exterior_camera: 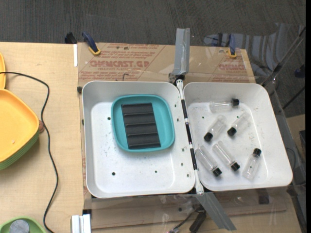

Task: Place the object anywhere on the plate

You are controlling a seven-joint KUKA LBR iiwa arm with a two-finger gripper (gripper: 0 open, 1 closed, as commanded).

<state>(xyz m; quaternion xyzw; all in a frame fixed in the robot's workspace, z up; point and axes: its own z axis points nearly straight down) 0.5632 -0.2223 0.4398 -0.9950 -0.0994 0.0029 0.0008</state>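
Looking at six small clear plastic vials with black caps [226, 155], all loose on the floor of the shallow white bin on the view's right [272, 130]. Flat on their sides, none upright, none touching the bin wall as far as can be made out.

Key relation: need to carry leftward in the view, over the two adjoining bin rims at the centre seam, to reach the teal rounded-square plate [118, 125] sitting in the white bin on the view's left [92, 144]. Well apart from every vial. Easy reach side for the pick, given an arm entering from the view's right.

Long axes mixed. Near-horizontal for the top vial [223, 104]; diagonal for the middle pair [215, 129] and the lower ones; closer to vertical for the lower-right vial [252, 163]. Would close across the short axis, so wrist yaw depends on which vial gets picked (task sentence doesn't say which).

Two lower-left vials [206, 160] lying near each other, so less room around them. Lower-right one looks most isolated.

Transparent bodies, low contrast on white; caps are the reliable cue. Round and smooth, likely to roll if nudged.

Plate floor mostly covered by a black ribbed insert [140, 125]; should stop rolling on release.
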